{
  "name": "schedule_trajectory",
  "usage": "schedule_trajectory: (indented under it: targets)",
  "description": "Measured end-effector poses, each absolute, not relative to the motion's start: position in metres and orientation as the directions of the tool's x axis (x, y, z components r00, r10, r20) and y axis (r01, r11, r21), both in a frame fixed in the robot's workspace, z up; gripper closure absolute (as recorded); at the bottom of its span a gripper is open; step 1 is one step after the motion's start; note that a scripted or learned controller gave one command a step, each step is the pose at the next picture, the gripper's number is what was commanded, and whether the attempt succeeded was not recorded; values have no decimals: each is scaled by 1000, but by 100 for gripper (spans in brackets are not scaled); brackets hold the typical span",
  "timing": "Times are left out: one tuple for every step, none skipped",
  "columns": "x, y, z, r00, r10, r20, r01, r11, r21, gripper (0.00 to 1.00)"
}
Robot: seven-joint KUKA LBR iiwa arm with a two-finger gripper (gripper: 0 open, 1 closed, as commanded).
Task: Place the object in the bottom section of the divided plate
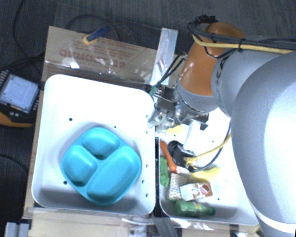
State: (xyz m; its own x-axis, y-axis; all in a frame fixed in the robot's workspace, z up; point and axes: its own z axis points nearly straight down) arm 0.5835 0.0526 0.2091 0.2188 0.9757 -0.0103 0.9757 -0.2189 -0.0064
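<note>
A light blue divided plate (pixel 102 165) lies in the left white bin (pixel 60 106), slightly right of its middle. It has two small sections at the top and left and one large section at the lower right. My gripper (pixel 162 118) hangs over the rim between the two bins, above and to the right of the plate. The orange wrist band (pixel 204 68) sits directly above it. I see nothing clearly held under the gripper.
The right bin (pixel 227 215) holds several small items: an orange carrot (pixel 166 154), a yellow banana (pixel 206 171), a green cucumber (pixel 193 209), a small printed packet (pixel 195 190). The grey arm covers much of that bin. A cardboard sheet (pixel 102 54) lies behind the left bin.
</note>
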Motion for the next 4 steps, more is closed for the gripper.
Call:
schedule_trajectory:
  targets:
    - [518,81,242,321,947,-4,947,-321,-5,100]
    - [517,81,249,319,948,-8,948,-319,-9,100]
    - [511,50,350,293,956,-5,956,-293,-1,100]
    - [484,60,290,-9,1000,-2,1000,9,-3,100]
